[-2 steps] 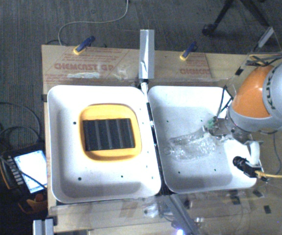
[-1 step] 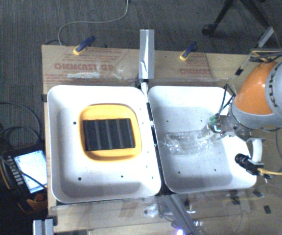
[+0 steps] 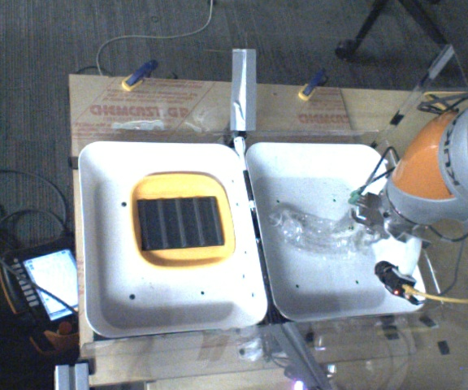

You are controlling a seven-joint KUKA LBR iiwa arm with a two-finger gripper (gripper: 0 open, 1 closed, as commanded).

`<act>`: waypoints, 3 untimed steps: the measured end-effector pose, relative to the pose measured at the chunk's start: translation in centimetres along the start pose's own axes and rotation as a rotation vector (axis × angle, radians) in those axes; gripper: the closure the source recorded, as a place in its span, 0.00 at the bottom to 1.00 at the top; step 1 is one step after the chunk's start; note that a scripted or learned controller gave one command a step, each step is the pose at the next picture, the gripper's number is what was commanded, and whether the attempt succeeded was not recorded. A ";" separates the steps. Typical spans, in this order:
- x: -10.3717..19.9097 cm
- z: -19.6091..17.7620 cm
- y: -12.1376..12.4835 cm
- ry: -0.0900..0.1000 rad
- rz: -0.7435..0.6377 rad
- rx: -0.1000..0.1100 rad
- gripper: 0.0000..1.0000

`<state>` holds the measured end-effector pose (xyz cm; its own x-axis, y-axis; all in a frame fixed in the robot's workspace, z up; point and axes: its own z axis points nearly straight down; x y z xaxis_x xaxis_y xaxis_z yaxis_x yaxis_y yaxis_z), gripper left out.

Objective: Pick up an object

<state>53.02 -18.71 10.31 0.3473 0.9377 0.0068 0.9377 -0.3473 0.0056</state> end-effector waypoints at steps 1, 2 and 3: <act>2.8 -17.1 4.8 -0.010 -0.209 0.006 1.00; 7.9 -6.5 11.5 -0.011 -0.480 0.007 1.00; 14.6 -9.3 9.5 -0.007 -0.468 0.004 1.00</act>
<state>66.91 -8.32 19.75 -0.1133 0.9936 -0.0019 0.9936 0.1133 0.0024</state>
